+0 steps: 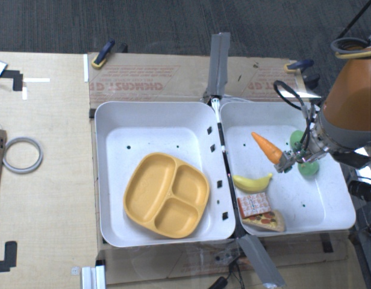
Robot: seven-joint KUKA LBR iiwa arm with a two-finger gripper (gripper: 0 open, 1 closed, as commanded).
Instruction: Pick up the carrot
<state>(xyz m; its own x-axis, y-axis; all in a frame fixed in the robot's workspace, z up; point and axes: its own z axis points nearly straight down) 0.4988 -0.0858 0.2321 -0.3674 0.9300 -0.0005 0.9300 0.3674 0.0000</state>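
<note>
Carrot: I see the carrot [267,147] lying flat on the floor of the right bin [330,215], in its upper middle, tip toward the bin's far-left corner, thick end toward the arm.
Gripper: my gripper [286,161] sits just beside the carrot's thick end, at its lower right. I can't tell from here whether it touches the carrot, and nothing is between the fingers that I can make out. Open or closed, I cannot tell; the tip is too small and dark.
Step in hand: I judge this as the approach, with the grasp not yet made.
Next move: I'd want the tool shifted up-left along the carrot so it straddles the body across its width, then lowered and closed.
Neighbours of the carrot: a banana [252,182] lies below it, apart; a green object [307,166] sits right of it, partly behind the wrist; a packet [255,205] and a pizza slice [267,221] lie further below.
Beyond: the left bin [113,131], left of the carrot, holds a yellow divided plate [167,194].
</note>
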